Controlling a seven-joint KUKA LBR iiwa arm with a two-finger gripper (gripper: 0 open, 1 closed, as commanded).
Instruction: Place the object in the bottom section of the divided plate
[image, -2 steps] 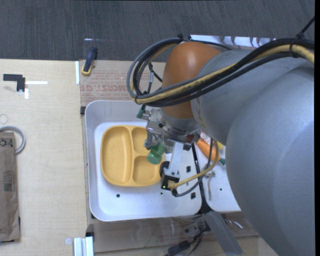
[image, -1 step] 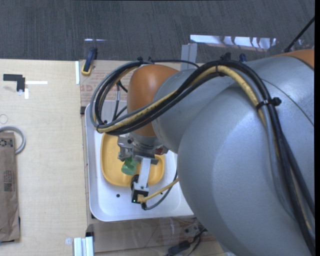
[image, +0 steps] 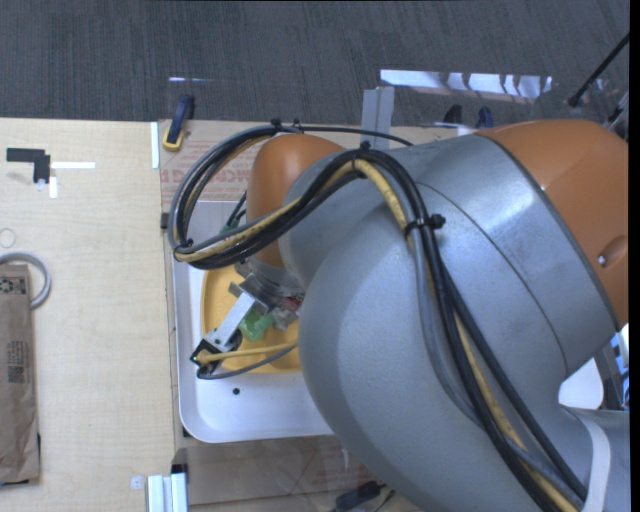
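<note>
Yellow divided plate (image: 214, 298) sits in the white bin (image: 230, 418), mostly hidden under my own arm (image: 450, 330), so I can't make out its sections. My pincer (image: 266, 303) is down over the plate's left part, and a small green object (image: 255, 326) shows right up against it, over the yellow. Honestly can't tell how wide the pincer is or whether it's got the green object. Far left, a brown paper bag (image: 15, 385) lies on the pale wooden bench (image: 95, 250).

Dark grey carpet (image: 300, 45), pale wooden bench top (image: 95, 300)
</note>
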